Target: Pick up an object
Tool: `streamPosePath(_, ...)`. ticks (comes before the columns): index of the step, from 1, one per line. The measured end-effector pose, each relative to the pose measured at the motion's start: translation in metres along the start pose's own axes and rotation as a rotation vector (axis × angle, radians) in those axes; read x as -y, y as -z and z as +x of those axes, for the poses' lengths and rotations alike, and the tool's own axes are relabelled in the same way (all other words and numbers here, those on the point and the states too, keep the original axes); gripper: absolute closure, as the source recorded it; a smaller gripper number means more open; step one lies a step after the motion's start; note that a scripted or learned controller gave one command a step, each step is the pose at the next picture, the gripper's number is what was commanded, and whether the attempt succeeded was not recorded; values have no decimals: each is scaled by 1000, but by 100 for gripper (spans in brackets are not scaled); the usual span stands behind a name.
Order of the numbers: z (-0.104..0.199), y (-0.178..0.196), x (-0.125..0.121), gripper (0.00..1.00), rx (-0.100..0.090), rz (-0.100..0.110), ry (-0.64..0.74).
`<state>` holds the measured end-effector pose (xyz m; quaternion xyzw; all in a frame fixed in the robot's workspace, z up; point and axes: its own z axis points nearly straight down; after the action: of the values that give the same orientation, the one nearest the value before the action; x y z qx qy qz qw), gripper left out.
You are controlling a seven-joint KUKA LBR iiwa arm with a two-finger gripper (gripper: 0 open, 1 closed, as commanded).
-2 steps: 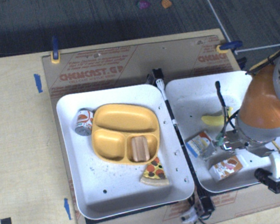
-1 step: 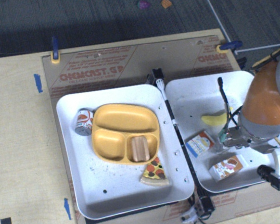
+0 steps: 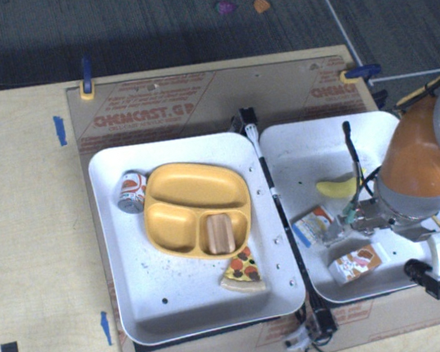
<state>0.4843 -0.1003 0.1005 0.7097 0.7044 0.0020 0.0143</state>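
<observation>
The right bin [image 3: 320,127] holds a yellow banana [image 3: 334,188], a white packet with a blue and red edge [image 3: 311,225] and a small orange-brown packet [image 3: 356,264]. My gripper [image 3: 351,220] comes in from the right under the orange wrist band [image 3: 420,156]. It is low over the bin, between the banana and the orange-brown packet and just right of the white packet. I see nothing lifted off the bin floor. The arm's body hides the bin's right part.
The left bin [image 3: 141,308] holds a yellow divided plate [image 3: 181,190] with a brown block [image 3: 218,233] in one compartment, a crushed can [image 3: 131,192] at its upper left and a toy pizza slice [image 3: 241,269] below. A black cable [image 3: 350,150] rises beside the banana.
</observation>
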Motion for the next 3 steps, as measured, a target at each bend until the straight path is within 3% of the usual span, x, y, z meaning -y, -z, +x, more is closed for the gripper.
streamPosePath(1, 0, 10, -1, 100, 1, -4, 0)
streamPosePath(2, 0, 10, -1, 0, 1, -3, 0)
streamPosePath(3, 6, -11, 3, 0, -15, 16, 5)
